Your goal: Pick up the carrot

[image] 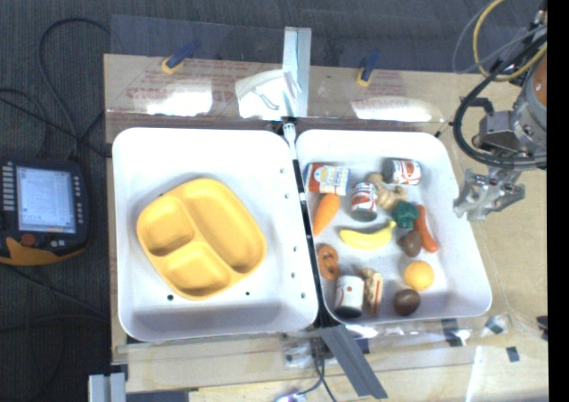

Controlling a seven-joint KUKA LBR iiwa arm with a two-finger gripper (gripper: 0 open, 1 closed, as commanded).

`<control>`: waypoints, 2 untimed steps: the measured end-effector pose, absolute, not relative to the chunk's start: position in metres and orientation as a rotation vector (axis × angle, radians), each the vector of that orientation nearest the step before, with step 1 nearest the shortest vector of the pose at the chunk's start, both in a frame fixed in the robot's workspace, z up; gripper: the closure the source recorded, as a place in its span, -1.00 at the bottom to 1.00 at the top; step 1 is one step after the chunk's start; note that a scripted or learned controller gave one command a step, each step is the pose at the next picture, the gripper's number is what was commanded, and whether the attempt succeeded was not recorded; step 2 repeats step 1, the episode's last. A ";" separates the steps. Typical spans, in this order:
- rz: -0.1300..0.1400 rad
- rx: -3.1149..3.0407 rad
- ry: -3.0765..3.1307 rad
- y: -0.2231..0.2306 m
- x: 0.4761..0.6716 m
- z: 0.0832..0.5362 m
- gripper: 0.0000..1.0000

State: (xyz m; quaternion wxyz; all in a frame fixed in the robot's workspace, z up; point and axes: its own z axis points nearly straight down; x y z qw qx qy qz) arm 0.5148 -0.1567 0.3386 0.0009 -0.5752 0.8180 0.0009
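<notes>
Hanging just off the right rim of the right bin [462,240], the end effector [481,198] sits over the bare surface [516,285], well apart from the food. Nothing is between its tips, and whether it is spread or closed cannot be told from this angle.

The carrot [326,212] lies in the right bin near its left wall, tilted, with its thick end up toward a red-and-white carton [328,179] that it nearly touches. A banana [366,236] lies just to its right and lower, and a small can [364,198] stands beside it to the right. Farther right are a second can [402,171], a green piece [406,213], and a slim red-orange piece [428,231] by the right wall. An orange [418,276] and a dark round fruit [406,301] rest near the front right corner.

The left bin [133,302] holds a yellow divided tray [200,236]. A handheld control screen [43,209] lies on the dark floor to the far left.
</notes>
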 end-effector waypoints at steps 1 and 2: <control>0.007 -1.775 2.591 -0.149 0.484 0.301 1.00; 0.007 -1.775 2.591 -0.149 0.484 0.301 1.00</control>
